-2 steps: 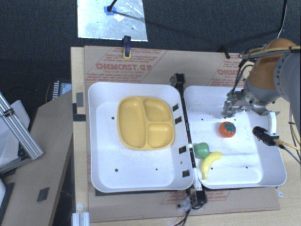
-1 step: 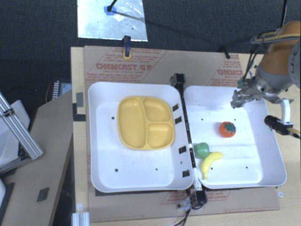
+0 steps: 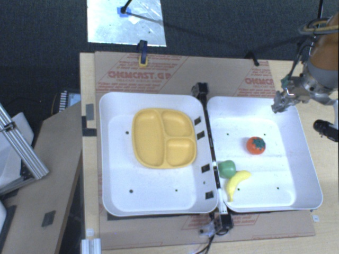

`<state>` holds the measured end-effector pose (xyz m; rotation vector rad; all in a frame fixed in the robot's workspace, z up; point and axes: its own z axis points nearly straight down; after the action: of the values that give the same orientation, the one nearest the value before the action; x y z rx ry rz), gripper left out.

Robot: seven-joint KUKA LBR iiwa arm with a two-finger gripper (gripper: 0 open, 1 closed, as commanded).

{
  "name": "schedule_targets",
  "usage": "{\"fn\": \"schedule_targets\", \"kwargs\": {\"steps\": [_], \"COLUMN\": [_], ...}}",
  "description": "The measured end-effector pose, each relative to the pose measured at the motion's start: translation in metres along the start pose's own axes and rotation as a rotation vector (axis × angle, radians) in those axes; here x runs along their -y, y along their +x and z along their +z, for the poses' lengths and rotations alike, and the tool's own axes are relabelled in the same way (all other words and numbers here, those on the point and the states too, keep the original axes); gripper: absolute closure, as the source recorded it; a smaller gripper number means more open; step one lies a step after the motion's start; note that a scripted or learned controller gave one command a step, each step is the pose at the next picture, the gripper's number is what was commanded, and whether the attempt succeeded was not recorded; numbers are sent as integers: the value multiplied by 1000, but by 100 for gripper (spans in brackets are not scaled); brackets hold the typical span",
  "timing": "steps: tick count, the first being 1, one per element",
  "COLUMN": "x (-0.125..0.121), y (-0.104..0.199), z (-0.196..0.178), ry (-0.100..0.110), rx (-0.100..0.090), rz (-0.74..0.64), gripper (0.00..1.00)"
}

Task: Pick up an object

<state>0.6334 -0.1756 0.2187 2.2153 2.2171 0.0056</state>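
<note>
Found the gripper (image 3: 280, 102) up at the far right corner of the right bin (image 3: 286, 184), hanging over the rim on the grey arm (image 3: 323, 67) reaching in from the right. Could not tell its opening from up here, too small and blurred. Saw nothing in its hold. Well apart from every object.

Down in the right bin, spotted three candidates. First a tomato (image 3: 256, 145), orange-red with a green top, sitting alone near the middle. Then a green ball (image 3: 227, 168) close against the left wall. Then a banana (image 3: 237, 183) just beside that green ball, curved, lying toward the near left corner. Tomato nearest the gripper, yet clearly apart from it.

Over in the left bin (image 3: 119, 189), noted a yellow tray (image 3: 163, 138) with three compartments, lying flat in the middle. Under both bins, a cardboard sheet (image 3: 159, 73) printed in red, with a yellow clamp (image 3: 143, 54) at its far edge.
</note>
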Motion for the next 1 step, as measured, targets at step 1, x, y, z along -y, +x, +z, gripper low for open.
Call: {"fn": "schedule_targets", "kwargs": {"steps": [1], "x": [-7], "y": [-2], "z": [-45], "ry": [1], "rx": [-1], "rz": [-4], "gripper": [100]}}
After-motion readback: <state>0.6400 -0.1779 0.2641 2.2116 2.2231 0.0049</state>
